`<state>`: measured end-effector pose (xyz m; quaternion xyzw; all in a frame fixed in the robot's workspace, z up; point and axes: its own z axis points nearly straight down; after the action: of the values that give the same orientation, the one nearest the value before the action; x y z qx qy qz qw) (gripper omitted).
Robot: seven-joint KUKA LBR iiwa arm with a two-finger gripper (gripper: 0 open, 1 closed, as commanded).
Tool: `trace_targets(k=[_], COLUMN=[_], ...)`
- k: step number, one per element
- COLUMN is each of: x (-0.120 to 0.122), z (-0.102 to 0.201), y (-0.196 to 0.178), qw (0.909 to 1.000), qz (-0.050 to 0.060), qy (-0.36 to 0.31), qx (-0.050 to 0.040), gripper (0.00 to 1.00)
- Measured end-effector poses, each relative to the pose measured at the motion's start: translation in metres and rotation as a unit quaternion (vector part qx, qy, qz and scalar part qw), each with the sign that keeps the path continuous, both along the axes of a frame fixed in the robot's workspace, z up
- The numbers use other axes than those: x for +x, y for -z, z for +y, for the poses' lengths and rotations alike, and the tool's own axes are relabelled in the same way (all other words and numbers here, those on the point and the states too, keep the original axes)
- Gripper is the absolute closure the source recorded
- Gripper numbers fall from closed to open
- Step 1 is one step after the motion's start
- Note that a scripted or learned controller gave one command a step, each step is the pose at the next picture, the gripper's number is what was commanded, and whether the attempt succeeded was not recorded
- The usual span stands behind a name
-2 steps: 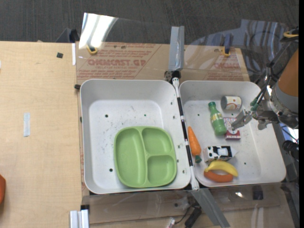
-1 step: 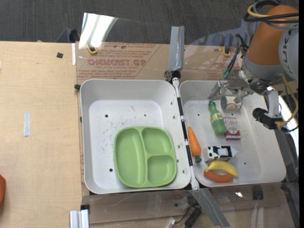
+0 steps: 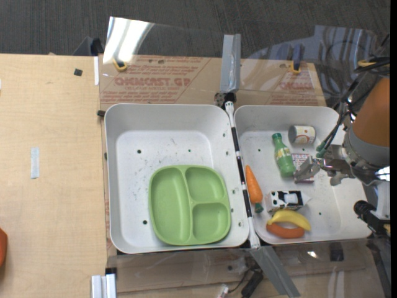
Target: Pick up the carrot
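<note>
Nothing of the pick is done yet, as I judge it: the carrot lies untouched in the right bin and my claw is off to one side of it with nothing in it.

Going near to far in the right bin: at the near edge sit a banana and, touching it on the near side, a red-orange piece whose kind I cannot tell. Just beyond them lies a small black-and-white carton. The carrot lies against the bin's left wall, lengthwise along it, orange with its narrow end toward the far edge, close to the carton but apart from it. My claw hangs near the middle of the bin, toward the right wall, well apart from the carrot; whether it is apart or together I cannot tell from this slant. A green bottle lies just left of my claw, and a white cup sits on its side near the far edge.

The left bin holds 1 green tray with 3 compartments, at its near edge.

What is left, in my judgement, is everything: move left across the bin, come down over the carrot beside the wall, close on it and lift. The wall beside it leaves little room on that side.
</note>
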<state>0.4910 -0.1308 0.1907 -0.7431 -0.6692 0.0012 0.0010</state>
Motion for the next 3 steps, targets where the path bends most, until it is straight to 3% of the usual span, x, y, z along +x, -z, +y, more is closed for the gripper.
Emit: trace_targets(k=[1,2,3], x=[0.084,-0.014,0.079], z=[-0.055,-0.022,0.007], y=[0.058,0.055,0.031], qw=[0.9997,0.9985,0.9993], qz=[0.0,0.0,-0.001], qy=[0.024,-0.055,-0.037], qx=[-0.0005,0.0005,-0.0005], gripper=[0.0,0.0,0.0])
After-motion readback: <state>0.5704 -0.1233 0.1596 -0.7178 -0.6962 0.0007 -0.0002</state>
